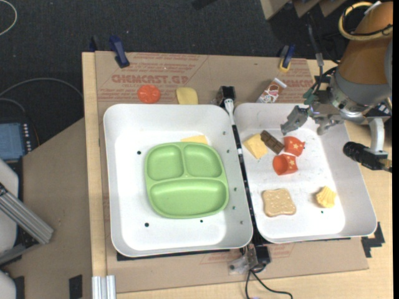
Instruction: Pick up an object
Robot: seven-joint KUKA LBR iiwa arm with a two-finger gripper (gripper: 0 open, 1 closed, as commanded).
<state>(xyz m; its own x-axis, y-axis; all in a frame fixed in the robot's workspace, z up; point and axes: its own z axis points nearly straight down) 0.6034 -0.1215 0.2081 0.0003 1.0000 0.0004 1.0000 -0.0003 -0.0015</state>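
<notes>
2 white bins [124,167] on a cardboard-topped bench [206,67], dark carpet [124,11] behind, end effector [310,121] open, empty.

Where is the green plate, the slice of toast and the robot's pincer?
green plate [186,180]: camera view, middle ridge between its compartments.
slice of toast [278,202]: camera view, its centre.
pincer [310,120]: camera view, between its fingertips.
</notes>
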